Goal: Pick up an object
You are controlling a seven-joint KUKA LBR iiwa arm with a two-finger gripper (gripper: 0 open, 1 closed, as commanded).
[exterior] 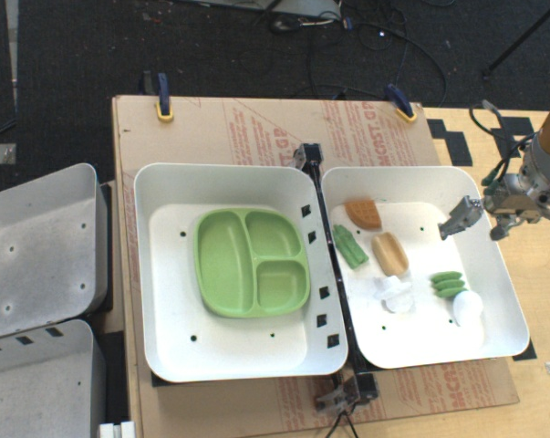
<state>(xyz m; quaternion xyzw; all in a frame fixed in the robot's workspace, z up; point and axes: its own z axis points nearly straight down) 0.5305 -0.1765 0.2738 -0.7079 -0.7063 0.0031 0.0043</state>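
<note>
Gripper (482,219) above the right bin's (507,272) far right edge.
Its fingers spread wide, holding nothing; the bread roll (390,253), pea pods (447,284) and other items lie below-left, apart.

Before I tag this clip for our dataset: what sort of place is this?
Most likely a robotics lab test bench, not a kitchen. A board is clamped down to the bench, cables trail over dark carpet behind, and the two white bins hold toy food and a green divided plate.
</note>
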